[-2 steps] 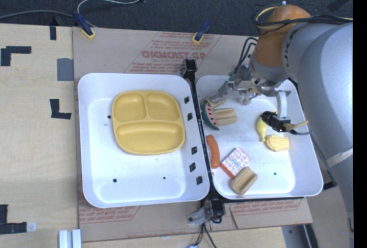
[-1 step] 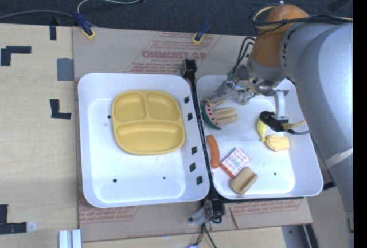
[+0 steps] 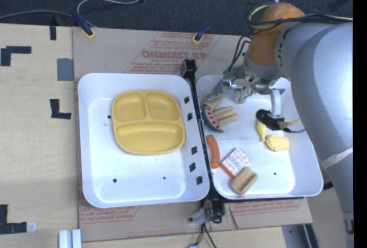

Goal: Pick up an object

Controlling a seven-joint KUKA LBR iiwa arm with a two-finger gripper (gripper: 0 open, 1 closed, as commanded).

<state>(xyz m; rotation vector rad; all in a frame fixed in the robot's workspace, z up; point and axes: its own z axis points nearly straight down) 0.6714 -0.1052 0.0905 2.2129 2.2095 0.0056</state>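
Note:
My gripper (image 3: pixel 230 94) hangs over the back of the right bin (image 3: pixel 298 184). Its two grey fingers are spread open with nothing between them. Just below its left finger lie a watermelon slice (image 3: pixel 210 117) and a tan bun (image 3: pixel 226 115), touching each other. An orange sausage (image 3: pixel 213 150) lies along the bin's left wall. A red and white packet (image 3: pixel 234 161) and a tan bread roll (image 3: pixel 243 180) sit near the front. A yellow corn piece (image 3: pixel 277 142) and a small yellow piece (image 3: pixel 261 131) lie to the right, under the arm's wrist.
The left bin (image 3: pixel 97 178) holds a yellow divided plate (image 3: pixel 148 122). A black divider with clips (image 3: pixel 195 126) runs between the bins. The big grey arm (image 3: pixel 321 75) covers the right bin's far right side.

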